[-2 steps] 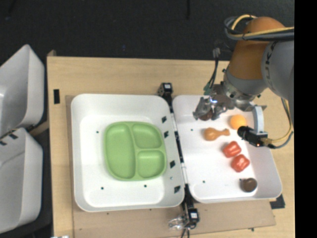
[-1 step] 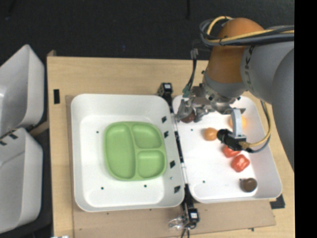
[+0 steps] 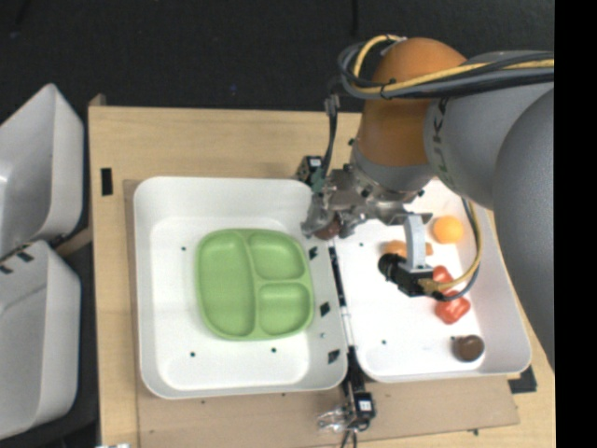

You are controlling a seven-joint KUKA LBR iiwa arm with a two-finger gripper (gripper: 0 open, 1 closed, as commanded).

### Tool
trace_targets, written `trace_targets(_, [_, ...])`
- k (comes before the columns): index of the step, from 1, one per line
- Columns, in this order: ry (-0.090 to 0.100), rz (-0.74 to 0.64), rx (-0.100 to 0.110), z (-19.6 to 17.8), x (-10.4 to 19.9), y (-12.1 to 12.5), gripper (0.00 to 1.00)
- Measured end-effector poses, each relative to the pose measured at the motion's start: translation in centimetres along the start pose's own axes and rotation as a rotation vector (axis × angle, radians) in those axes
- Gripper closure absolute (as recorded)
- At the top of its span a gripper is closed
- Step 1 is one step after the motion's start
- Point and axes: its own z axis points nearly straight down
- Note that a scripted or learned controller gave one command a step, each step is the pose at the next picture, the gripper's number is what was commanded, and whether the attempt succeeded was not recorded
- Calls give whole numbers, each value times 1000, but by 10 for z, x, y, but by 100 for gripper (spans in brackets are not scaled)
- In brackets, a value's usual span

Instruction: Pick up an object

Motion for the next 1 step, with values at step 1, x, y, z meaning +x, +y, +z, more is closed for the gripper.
trace_targets(1, [-1,1,1,9,52,-11,100])
